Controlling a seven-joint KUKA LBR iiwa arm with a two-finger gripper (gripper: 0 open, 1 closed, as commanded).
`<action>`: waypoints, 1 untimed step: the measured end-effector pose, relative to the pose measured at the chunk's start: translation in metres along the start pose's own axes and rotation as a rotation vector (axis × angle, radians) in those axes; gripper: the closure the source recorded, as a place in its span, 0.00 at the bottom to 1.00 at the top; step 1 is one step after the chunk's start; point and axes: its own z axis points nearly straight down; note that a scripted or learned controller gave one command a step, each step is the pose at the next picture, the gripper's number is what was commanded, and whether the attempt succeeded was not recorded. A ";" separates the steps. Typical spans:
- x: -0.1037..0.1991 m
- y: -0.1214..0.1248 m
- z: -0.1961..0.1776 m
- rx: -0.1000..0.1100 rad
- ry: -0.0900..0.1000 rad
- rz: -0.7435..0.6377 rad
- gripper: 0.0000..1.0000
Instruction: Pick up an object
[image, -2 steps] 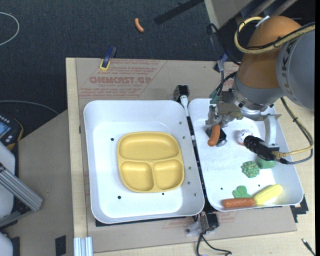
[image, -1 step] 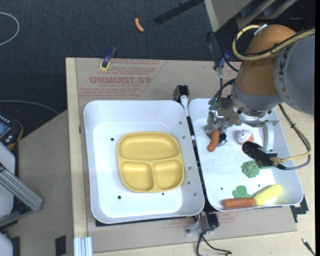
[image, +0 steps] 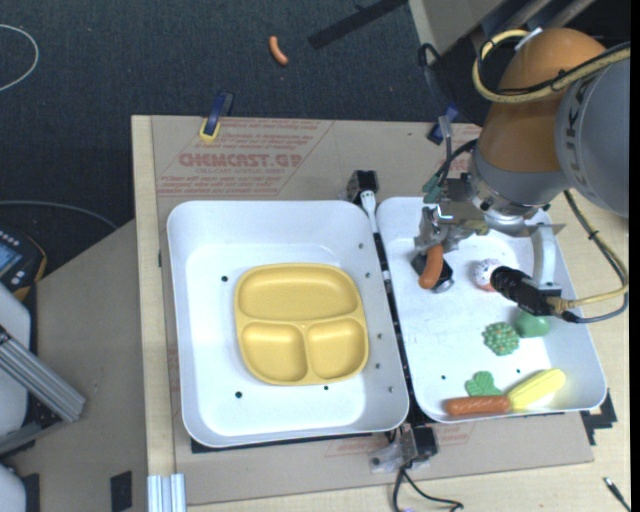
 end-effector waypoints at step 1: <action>-0.003 -0.008 0.004 0.007 0.001 0.002 1.00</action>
